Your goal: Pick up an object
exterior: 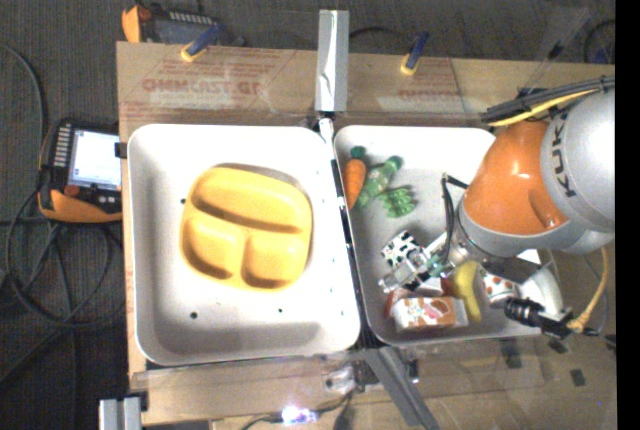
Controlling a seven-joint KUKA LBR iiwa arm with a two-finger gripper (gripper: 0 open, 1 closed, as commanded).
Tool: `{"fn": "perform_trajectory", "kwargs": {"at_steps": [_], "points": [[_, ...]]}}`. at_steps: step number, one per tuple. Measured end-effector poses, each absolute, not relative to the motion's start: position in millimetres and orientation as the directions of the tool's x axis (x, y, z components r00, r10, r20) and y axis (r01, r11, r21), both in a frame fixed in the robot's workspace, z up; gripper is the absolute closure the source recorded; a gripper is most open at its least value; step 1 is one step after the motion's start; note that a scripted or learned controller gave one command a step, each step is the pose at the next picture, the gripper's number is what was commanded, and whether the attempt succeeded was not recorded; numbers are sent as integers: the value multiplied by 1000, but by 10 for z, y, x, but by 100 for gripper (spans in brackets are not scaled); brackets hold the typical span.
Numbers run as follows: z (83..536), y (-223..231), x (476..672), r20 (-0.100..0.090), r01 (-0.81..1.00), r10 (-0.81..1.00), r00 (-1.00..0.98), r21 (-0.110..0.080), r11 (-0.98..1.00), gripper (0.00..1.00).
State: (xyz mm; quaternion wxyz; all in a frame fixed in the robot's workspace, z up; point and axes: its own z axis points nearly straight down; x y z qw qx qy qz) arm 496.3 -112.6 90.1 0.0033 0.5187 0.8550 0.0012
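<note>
A pendant (82,173) with a lit screen lies on the floor at 9 o'clock, off the bench's left edge. The left bin (150,218) holds a yellow tray (247,226) with three hollows, sitting near its middle.

Between the bins, at 12 o'clock, a grey post (332,58) stands on the cardboard sheet (220,83), with a clamp (199,42) to its left and another clamp (415,51) to its right.

The right bin (430,143) is crowded. At its 10 o'clock corner a carrot (354,180) lies against the left wall, with a green bottle (379,178) just beside it and a green bunch (398,203) touching the bottle's lower side. Toward 6 o'clock lies a black-and-white block (399,247); below it is a carton (427,311) with a pink label, and a yellow item (467,286) rests at the carton's right end.

The arm (545,188) comes in from 3 o'clock, its orange band over the bin's right half. The gripper (428,264) sits low among the clutter, between the block and the carton; whether its fingers are apart or closed cannot be told, nor whether anything is grasped.
</note>
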Motion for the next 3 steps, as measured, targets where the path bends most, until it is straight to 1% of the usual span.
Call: {"fn": "perform_trajectory", "kwargs": {"at_steps": [1, 2, 3], "points": [[1835, -609, 5432, 1, 742, 742, -670, 0, 670, 0], [1027, -961, 5808, -19, 714, 714, -700, 15, 700, 0], [2314, -1371, 6222, -3, 716, 716, -698, 0, 698, 0]]}}
